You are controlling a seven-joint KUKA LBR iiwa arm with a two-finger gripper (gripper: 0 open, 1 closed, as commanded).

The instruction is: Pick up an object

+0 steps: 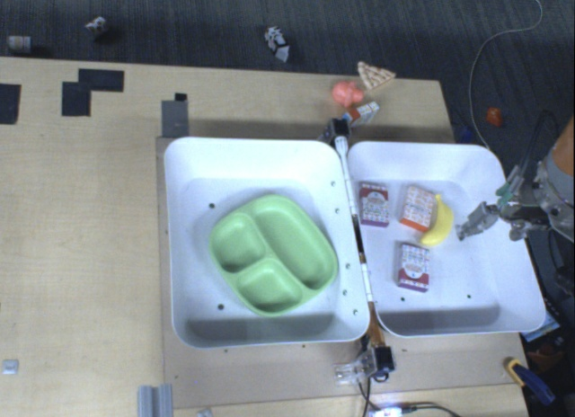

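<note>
Nothing is lifted yet. The pincer (478, 220) hangs over the right bin (481, 303), and I cannot tell whether it is spread or pressed together. The banana (439, 223) lies just beside its tip, the small cartons beyond; the whole pick remains.

A grey metal hand (476, 220) with greenish fittings, an orange band above it.

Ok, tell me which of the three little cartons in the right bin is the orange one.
The orange carton is the one at the back touching the banana. The other two are dark red: one to its left near the divider, one lying alone nearer the front.
</note>
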